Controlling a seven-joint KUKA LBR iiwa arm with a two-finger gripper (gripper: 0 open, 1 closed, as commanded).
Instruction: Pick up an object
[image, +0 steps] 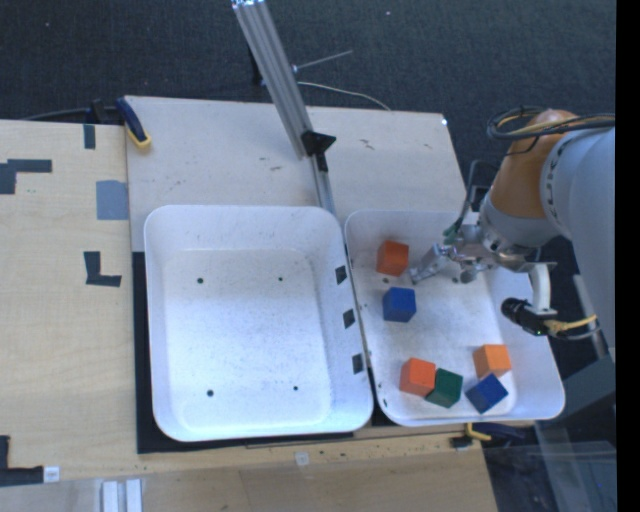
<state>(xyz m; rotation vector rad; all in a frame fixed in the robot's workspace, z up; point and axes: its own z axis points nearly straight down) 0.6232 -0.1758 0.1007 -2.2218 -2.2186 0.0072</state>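
1. Right now the arm (560, 190) comes in from the right edge of the frame — grey body w/ an orange band (520, 175) above the wrist, bent down over the right bin (530, 405).
2. Gripper (432, 266) sits low over the upper-middle of the right bin, pointing toward frame left. Its tips are just right of the upper orange cube (393, 257) and above-right of the blue cube (399, 304); can't tell if it touches either.
3. Gripper state: can't tell from this angle — too small and blurred. No block is visibly held.
4. Blocks in the right bin, 6 total:
 - upper orange cube, upper-left part of the bin, near its left wall.
 - blue cube just below it, apart from it.
 - orange cube (418, 376) at lower left of the bin, touching or nearly touching a green cube (445, 387) to its right.
 - second blue cube (487, 392) at lower right, w/ another orange cube (492, 358) just above it, close or touching.
5. Left bin (160, 300) is white w/ dark speckles on its floor, beside the right bin, rims about touching.
6. Bench (60, 300) is pale wood w/ grey tape patches at frame left; a metal rail (285, 85) runs slantwise from top centre down to where the bins meet.
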